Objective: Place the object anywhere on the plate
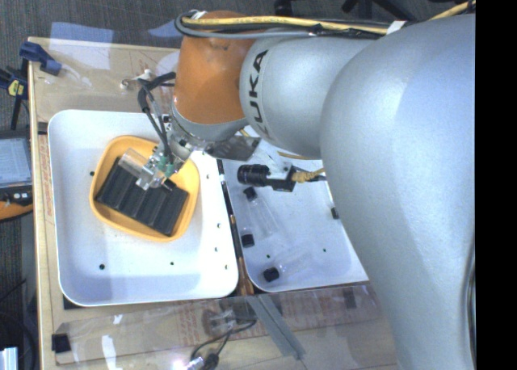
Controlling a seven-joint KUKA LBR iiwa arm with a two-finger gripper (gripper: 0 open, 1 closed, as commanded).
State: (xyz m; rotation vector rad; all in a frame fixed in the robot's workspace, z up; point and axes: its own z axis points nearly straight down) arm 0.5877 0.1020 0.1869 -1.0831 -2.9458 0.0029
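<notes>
yellow plate (184, 216) sits in the left white bin (81, 263), and the black ribbed object (137, 196) already lies flat on it, covering most of the plate's middle. the gripper (155, 173) hovers at the object's upper edge, perhaps touching it; whether it grips or has let go cannot be told. judging by this, the placing looks done, leaving only release and withdrawal of the arm (323, 94).
</notes>
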